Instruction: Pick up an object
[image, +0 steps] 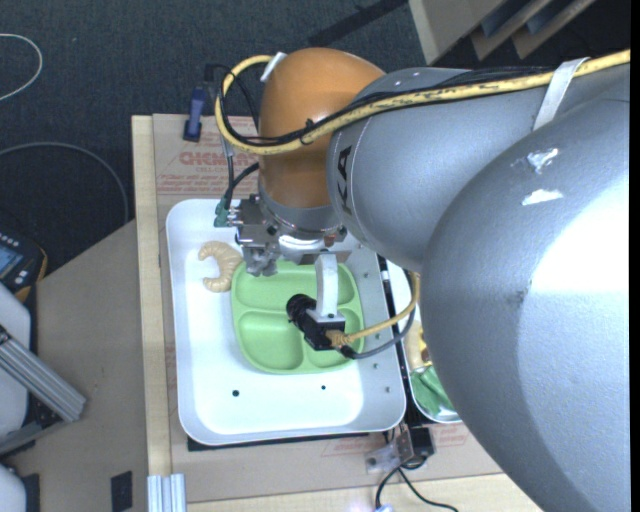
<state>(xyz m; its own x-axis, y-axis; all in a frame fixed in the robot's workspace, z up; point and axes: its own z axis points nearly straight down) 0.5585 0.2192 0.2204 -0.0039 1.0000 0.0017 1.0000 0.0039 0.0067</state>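
From my remote station: the grey KUKA arm, orange band above the wrist, reaches in from the right and hangs low over the shallow white plastic bin on the left of the bench. The gripper sits at the upper left corner of a light green plastic tray with divided compartments, which lies flat in the middle of that bin. From this camera I cannot tell whether the gripper is spread or closed, and I see nothing held in it. A cream-coloured, curved, hook-shaped piece lies on the bin floor, touching or just beside the tray's upper left edge and immediately left of the gripper. The tray's compartments that I can see hold nothing. The lower part of the bin floor is bare white with two small dark dots. Under the arm, right of the bin, a sliver of a shiny green object shows. The bin stands on a brown board with red lettering.
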